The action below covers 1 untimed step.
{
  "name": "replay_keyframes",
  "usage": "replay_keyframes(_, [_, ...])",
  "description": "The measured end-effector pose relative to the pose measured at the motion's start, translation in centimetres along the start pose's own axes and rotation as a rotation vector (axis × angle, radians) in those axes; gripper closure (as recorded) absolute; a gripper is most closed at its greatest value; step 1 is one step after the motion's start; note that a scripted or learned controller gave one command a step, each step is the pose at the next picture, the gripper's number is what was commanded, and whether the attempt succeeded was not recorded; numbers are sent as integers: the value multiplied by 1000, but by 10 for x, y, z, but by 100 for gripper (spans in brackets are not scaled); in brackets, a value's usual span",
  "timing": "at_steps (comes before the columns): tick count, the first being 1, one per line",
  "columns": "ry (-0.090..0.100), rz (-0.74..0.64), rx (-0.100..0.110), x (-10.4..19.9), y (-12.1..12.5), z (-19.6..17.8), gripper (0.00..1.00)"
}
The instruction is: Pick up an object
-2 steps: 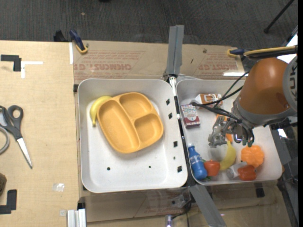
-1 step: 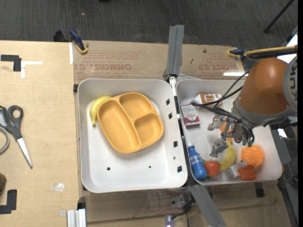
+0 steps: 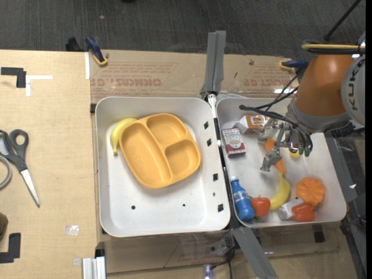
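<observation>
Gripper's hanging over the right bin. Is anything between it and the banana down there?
Nothing visible blocks it. The gripper hangs just above the upper tip of the banana, with bare bin floor around that end. Lower down the banana is crowded: a red pepper and a blue bottle to its left, an orange pumpkin to its right.

Fixed above the bench (image 3: 46,127), looking down at a slant from moderate height. Takes in both bins: left bin (image 3: 116,214) centred, right bin (image 3: 331,214) beside it, with dark floor (image 3: 174,10) beyond the bench.
</observation>
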<state>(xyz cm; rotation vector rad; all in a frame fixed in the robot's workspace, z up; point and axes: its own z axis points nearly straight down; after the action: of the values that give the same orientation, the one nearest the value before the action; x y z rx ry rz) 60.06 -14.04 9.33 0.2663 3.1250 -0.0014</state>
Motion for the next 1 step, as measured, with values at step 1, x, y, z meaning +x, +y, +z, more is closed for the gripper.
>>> replay_keyframes(1, [-6, 0, 0, -2, 0, -11, 100])
